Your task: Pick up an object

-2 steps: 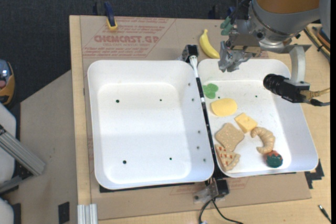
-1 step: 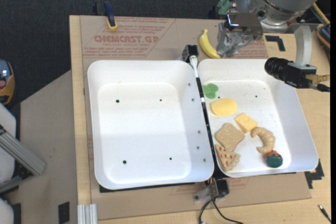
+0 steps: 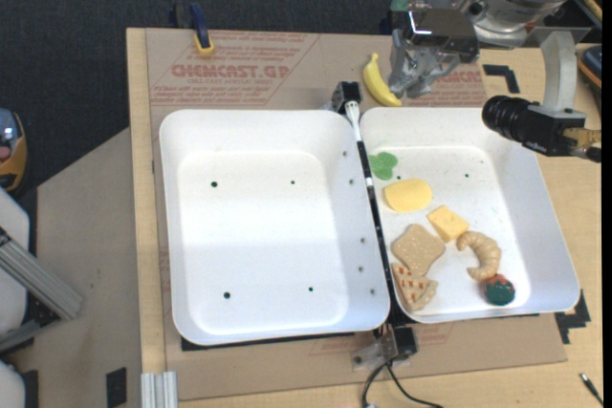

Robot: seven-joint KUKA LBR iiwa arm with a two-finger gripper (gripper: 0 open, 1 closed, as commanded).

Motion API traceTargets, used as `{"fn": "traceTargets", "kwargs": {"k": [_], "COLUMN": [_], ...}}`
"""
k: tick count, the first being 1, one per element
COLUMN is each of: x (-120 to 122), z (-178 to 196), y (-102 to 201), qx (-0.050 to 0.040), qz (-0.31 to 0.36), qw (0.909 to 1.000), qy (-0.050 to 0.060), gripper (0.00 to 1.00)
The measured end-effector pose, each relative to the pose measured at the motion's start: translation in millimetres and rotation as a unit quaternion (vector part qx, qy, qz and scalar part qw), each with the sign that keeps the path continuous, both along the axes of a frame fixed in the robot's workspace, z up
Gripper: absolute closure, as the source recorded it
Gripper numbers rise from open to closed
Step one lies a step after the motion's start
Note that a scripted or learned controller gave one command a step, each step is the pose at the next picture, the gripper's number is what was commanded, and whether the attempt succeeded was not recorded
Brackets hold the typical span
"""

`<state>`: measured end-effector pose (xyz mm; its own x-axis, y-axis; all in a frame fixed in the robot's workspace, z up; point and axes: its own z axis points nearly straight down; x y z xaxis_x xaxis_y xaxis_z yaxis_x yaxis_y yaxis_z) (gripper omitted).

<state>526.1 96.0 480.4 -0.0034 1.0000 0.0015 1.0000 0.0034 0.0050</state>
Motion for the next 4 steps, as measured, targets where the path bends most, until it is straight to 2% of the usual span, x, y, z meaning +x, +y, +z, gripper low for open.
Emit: {"fn": "traceTargets", "kwargs": {"k": [1, 2, 3, 4], "x": [-27, -48, -47, -47], "z": [40, 56, 55, 55], "y": [28, 73, 119, 129], "qx": [0.0003, 0.0003, 0.0001, -0.0001], "qz": [0.0, 0.001, 0.001, -0.001], "qw": [1.0, 1.0, 1.0, 1.0], "qy": [0.0, 0.001, 0.001, 0.001], "gripper": [1.0, 1.0, 1.0, 1.0]}}
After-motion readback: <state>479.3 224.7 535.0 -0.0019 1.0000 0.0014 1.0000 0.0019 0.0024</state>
